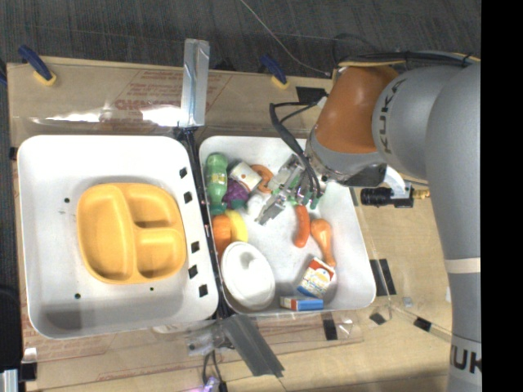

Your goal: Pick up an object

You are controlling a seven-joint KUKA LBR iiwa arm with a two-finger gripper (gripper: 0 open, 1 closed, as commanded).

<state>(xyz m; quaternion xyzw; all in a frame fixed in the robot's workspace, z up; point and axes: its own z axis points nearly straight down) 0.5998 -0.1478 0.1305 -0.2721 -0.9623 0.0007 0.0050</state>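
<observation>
My gripper [276,202] hangs over the middle of the right bin [357,233], its grey fingers pointing down-left with a small gap between them and nothing held. Just left of the fingertips lie a purple item [237,193], a green bottle-shaped toy [216,175] and a yellow piece [238,228]. An orange carrot [302,225] and an orange chicken-leg shape [324,237] lie right below the gripper. A white round item [244,173] and an orange piece [263,173] sit by the bin's far side.
A white bowl [247,274] stands at the right bin's near left corner, beside a small carton [315,278] and a blue-white bar [301,304]. The left bin [41,219] holds a yellow divided tray [131,231]. The arm covers the right bin's far right corner.
</observation>
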